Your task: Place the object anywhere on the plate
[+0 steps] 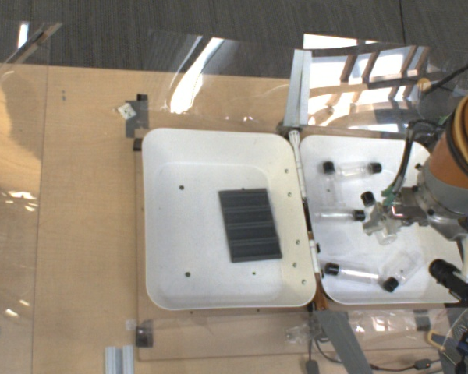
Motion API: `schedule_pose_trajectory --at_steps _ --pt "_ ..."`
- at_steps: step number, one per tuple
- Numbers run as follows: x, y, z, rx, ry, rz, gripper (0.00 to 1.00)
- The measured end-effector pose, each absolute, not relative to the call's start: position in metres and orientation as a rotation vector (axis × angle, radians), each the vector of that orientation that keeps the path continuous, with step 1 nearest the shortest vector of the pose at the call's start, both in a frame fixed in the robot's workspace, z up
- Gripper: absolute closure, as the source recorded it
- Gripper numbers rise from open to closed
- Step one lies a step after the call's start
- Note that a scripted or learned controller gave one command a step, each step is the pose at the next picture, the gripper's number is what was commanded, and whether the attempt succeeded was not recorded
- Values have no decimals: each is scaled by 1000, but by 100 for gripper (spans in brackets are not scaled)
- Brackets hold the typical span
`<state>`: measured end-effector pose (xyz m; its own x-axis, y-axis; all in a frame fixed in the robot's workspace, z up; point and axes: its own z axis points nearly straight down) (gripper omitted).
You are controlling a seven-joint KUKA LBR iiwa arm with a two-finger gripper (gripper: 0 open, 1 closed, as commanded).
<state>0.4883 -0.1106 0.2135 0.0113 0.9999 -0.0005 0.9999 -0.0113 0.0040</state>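
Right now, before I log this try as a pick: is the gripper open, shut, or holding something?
Gripper: cannot be told; it sits low in the right bin among the clear tubes.

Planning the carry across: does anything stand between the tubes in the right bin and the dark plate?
Only the bins' raised rims, which meet between the clear tubes in the right bin and the ridged dark plate in the left bin. Nothing else lies on that stretch.
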Motion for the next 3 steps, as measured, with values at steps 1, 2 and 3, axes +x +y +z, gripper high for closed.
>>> schedule_pose_trajectory --at_steps 1,2,3 --pt "524 -66 185 1775 2588 4 100" --pt "499 12 185 1588 2706 5 100" --pt "494 67 185 961 2986 5 100"
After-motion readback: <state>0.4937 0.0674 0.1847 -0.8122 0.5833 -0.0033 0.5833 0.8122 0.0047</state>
